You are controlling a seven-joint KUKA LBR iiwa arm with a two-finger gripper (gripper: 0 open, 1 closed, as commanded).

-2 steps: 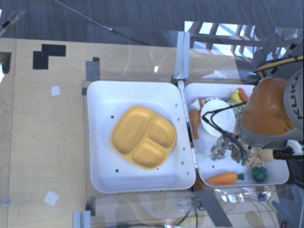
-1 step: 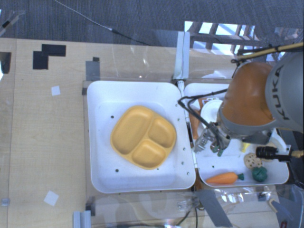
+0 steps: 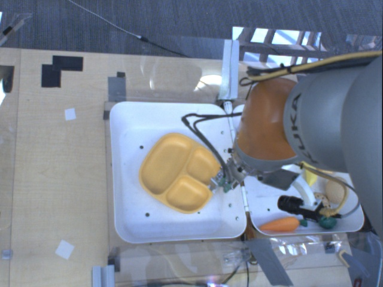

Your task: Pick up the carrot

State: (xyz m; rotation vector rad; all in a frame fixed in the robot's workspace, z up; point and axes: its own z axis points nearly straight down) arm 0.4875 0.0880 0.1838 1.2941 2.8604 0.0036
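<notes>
Carrot (image 3: 280, 224), orange and tapered, lies flat near the front wall of the shallow white bin (image 3: 258, 205) on the view's right, its long axis running roughly across the view. Its thicker end sits close to a small teal object (image 3: 328, 222) whose shape is too small to make out. Most of this bin is covered by the grey arm (image 3: 335, 124) and its orange band (image 3: 266, 124), so its far and right parts are hidden.

The tool (image 3: 222, 182) is low over the other shallow white bin (image 3: 128, 160), just beside the wall the two bins share, at the right edge of a yellow three-compartment plastic plate (image 3: 179, 172). It looks to be touching or nearly touching the plate's rim, though which cannot be settled. The wrist overhangs it and the tip is small and blurred, so I cannot tell whether the tool is spread or pressed together. Nothing shows in its grip, and the carrot is well apart from it, across the dividing wall.

A thin black cable (image 3: 197, 124) loops over the left bin's far right corner. The pale wooden worktop (image 3: 54, 178) is cut off at the left edge.
</notes>
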